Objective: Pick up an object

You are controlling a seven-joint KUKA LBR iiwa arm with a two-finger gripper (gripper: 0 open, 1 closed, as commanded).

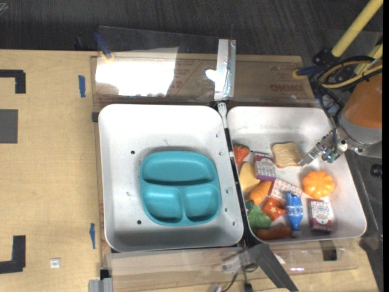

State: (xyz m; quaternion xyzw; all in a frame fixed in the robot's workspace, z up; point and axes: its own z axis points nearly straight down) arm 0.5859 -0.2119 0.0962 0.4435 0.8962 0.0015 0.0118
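Though cartons bear labels, illegible.

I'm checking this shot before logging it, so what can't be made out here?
- Gripper, camera view: too small and blurred to tell its state.
- Grey arm with orange band: cut off by the right edge.
- Small purple carton: label print too small to read.
- Green toy vegetable: partly buried under neighbouring toys.

A divided tray lies in the left bin; toy foods crowd the right bin.
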